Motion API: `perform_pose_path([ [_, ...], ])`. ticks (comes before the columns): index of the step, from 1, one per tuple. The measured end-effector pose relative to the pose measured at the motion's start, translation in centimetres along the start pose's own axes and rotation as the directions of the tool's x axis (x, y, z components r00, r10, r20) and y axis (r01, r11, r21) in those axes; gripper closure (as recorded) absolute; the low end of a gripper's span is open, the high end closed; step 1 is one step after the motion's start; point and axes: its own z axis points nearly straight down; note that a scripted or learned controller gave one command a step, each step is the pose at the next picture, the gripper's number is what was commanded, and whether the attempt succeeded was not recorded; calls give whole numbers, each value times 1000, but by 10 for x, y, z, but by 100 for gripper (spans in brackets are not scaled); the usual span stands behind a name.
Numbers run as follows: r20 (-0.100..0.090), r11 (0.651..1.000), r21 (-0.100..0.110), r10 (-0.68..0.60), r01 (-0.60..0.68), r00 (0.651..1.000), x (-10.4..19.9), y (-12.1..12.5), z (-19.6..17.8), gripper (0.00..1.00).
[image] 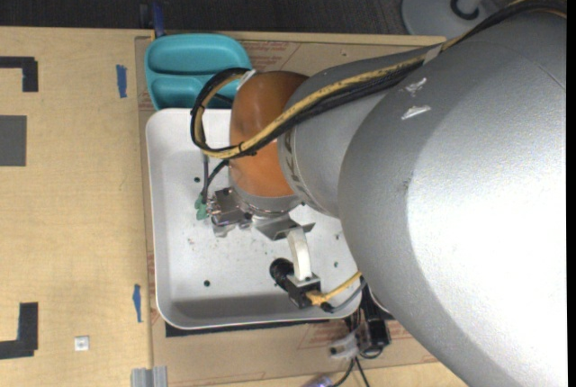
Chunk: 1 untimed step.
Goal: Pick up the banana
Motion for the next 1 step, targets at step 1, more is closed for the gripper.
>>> perform_pose_path([
  [1,-2,574,5,-819,819,574,-4,-11,38,100],
])
